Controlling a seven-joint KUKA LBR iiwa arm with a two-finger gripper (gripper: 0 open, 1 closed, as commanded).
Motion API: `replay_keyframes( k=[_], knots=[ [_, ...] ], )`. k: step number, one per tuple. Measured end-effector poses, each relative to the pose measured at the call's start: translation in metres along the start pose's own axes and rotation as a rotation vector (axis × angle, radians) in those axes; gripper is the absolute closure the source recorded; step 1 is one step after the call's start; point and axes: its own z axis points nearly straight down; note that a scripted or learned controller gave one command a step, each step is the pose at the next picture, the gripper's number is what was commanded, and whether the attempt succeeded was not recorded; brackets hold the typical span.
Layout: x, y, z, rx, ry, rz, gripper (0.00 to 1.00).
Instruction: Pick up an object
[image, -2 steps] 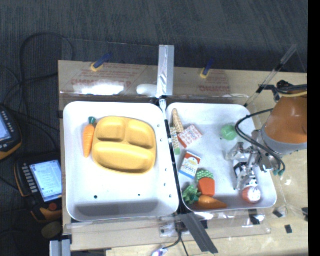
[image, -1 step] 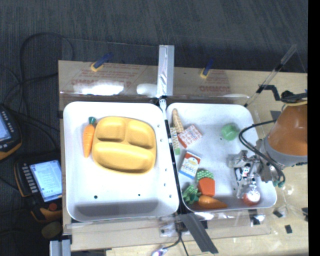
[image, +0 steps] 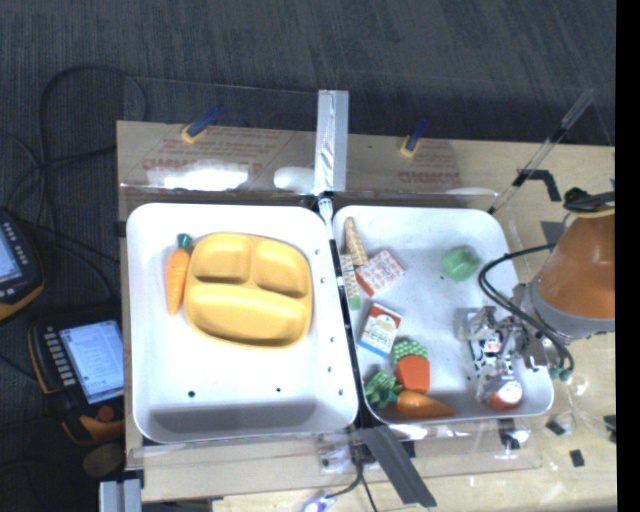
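Hand (image: 492, 352) sits low in right bin (image: 430, 222), lower right of frame; grip state indeterminable.

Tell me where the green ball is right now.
The green ball lies in the right bin, near its far right corner, right of the small cartons and up from the gripper.

Robotics lab: taped bench (image: 600, 180), cables (image: 70, 85), teach pendant (image: 15, 262).
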Motion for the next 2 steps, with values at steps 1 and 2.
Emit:
replay_keyframes(
  k=[1,2],
  knots=[
    [-0.001,0.0,-0.01,0.003,0.001,-0.002,1.0],
    [-0.043,0.019,0.001,-0.002,0.011,0.005,1.0]
  ],
)
